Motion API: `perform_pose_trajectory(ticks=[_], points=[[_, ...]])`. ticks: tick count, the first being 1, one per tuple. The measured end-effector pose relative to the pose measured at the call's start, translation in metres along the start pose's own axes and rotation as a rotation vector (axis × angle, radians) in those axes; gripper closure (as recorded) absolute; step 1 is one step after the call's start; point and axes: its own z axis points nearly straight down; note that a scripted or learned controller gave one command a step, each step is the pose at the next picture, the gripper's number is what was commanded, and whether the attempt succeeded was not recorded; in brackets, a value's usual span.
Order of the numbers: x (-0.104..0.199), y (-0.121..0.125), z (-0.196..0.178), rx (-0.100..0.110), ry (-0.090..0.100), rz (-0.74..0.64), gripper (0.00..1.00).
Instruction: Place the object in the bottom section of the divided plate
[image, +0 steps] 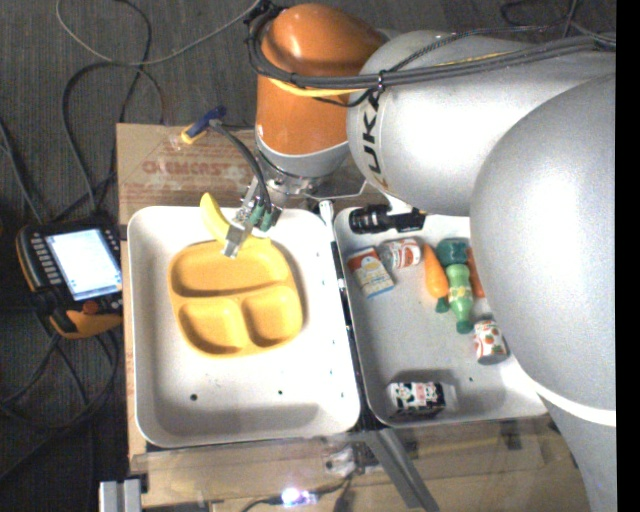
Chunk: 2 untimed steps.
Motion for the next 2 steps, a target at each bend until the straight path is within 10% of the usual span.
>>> perform_pose_trajectory(ticks=[1, 2], points=[[0.0, 0.0, 0.0, 0.0, 0.0, 0.0, 0.0], [0.0, 0.0, 0.0, 0.0, 0.0, 0.0, 0.0]])
